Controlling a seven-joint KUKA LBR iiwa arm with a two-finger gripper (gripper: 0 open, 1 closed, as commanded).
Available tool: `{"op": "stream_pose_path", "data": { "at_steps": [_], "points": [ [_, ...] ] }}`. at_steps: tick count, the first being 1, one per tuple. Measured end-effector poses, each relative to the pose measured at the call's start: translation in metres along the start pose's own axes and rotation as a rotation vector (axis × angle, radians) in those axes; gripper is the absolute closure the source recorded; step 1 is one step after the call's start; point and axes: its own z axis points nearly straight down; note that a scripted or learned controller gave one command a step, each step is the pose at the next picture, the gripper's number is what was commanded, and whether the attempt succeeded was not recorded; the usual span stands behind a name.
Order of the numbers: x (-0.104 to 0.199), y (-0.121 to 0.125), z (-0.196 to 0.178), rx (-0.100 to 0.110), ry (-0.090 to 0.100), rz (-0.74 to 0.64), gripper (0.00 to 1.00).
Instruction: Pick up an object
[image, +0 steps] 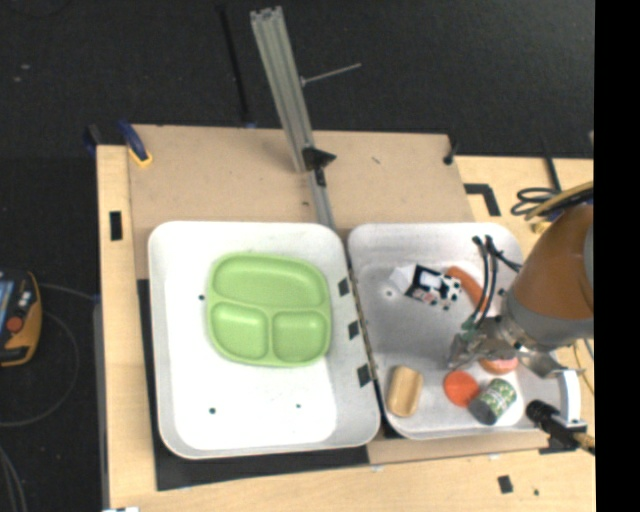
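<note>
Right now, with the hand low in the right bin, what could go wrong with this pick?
1. The hand sits close to the small orange round object and the green-labelled can, which lie together; it may nudge one while going for the other.
2. Both rest near the right white bin's front wall, leaving little room for the hand.
3. The tan cylinder looks as if it could roll if bumped.

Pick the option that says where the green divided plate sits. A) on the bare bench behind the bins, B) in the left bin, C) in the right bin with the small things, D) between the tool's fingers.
B: the green divided plate lies flat in the left bin, while the tan cylinder and the other small things are in the right bin.
</note>
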Motion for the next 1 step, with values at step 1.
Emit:
{"op": "stream_pose_path", "data": {
  "at_steps": [1],
  "points": [
    [-0.0015,0.0059,-0.0637,-0.004,-0.002,-0.009,1.00]
  ]
}}
